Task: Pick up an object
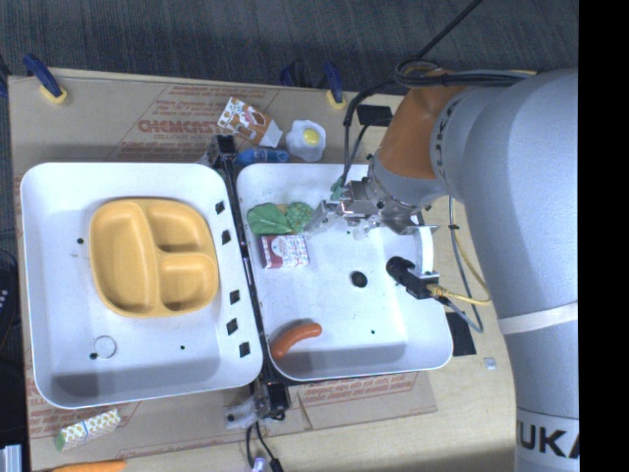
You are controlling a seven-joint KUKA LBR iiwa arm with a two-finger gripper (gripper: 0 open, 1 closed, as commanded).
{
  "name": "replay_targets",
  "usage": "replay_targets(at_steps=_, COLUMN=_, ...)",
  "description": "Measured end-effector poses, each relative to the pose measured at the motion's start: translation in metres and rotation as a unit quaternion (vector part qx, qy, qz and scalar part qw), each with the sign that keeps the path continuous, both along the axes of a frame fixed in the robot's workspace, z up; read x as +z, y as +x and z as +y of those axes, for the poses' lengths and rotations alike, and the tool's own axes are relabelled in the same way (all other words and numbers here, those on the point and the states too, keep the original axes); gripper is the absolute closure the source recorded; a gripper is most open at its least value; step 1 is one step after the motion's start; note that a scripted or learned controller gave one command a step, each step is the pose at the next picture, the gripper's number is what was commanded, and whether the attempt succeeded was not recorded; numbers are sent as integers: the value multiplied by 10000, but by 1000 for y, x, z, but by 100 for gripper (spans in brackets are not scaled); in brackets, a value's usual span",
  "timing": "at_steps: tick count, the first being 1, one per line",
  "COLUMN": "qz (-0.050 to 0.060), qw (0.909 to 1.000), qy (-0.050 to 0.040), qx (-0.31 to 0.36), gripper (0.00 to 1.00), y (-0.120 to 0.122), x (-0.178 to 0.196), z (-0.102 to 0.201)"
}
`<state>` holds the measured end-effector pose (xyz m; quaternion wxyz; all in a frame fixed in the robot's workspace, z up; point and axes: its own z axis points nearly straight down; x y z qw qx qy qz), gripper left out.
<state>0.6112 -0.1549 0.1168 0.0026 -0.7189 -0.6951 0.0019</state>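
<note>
Nothing's picked up yet: the gripper [329,207] hovers by the green leafy toy [278,215] in the right bin [413,347], can't tell whether it's open or closed.

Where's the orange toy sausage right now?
The orange toy sausage lies in the right white bin, near its front-left corner, below the small red-and-white packet.

Claw [334,211] sits low in the right bin [393,357], beside a green leafy item [273,216]. Red-and-white packet [284,252] just below-left of it; orange sausage [295,337] well below; yellow tray [154,257] far left.
</note>
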Motion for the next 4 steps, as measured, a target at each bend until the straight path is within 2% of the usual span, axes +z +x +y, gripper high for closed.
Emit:
replay_targets(at_steps=1, qz=-14, qw=9998, qy=-6, qx=201, gripper=0, y=31, x=-24, z=61)
replay_targets(at_steps=2, qz=-4, qw=9997, qy=-2, qx=244, gripper=0, y=-45, x=-26, z=58)
replay_targets(at_steps=3, qz=5, qw=9996, qy=-3, qx=274, gripper=100, y=-44, x=-16, z=59)
replay_targets(at_steps=4, qz=-28, qw=9982, qy=-8, qx=-607, gripper=100, y=5, x=106, z=23)
